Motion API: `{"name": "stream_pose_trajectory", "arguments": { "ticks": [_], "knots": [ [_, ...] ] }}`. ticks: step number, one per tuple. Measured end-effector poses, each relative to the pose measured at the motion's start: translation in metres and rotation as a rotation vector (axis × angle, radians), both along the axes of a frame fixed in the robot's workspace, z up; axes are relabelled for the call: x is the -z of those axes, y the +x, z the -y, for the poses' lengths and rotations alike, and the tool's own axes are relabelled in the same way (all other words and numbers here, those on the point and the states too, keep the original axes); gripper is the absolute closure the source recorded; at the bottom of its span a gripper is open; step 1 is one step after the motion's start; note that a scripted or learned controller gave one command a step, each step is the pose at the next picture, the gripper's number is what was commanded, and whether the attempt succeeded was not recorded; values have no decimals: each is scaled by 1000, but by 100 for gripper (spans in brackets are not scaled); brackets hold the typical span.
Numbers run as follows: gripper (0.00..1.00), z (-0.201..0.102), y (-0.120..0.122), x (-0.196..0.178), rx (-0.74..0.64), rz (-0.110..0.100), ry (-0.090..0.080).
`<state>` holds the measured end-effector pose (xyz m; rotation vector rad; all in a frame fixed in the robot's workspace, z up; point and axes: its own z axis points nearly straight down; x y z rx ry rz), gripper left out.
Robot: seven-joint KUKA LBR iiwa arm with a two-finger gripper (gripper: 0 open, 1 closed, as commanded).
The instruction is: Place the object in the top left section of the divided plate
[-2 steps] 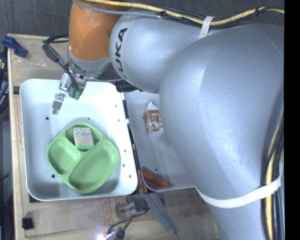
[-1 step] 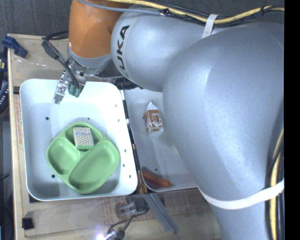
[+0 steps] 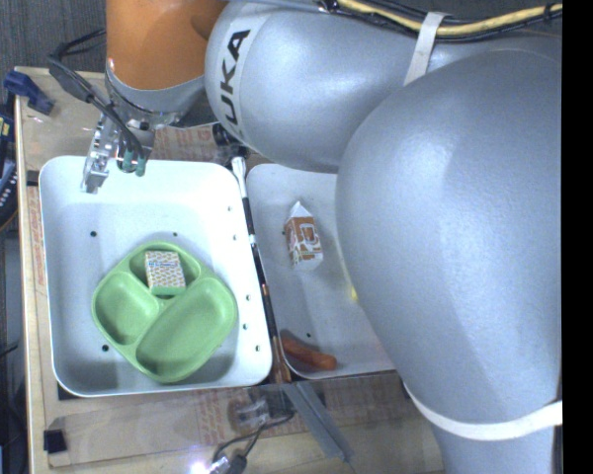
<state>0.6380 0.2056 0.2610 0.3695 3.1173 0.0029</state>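
Grey arm overhangs two bins; gripper seemingly parted; one block on one plate.

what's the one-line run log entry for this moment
gripper: over left bin top-left corner | small box: in green divided plate top section | carton: right bin

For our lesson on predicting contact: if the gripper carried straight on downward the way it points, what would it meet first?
Probably the left bin, at its far corner rim or floor just below the gripper; depth is unclear. The green plate lies off that line.
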Motion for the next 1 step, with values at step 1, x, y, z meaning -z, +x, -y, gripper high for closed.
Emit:
{"name": "stream_pose_trajectory", "arguments": {
  "ticks": [1],
  "knots": [
    [100, -14, -20, 47, -388, -3, -2]
  ]
}}
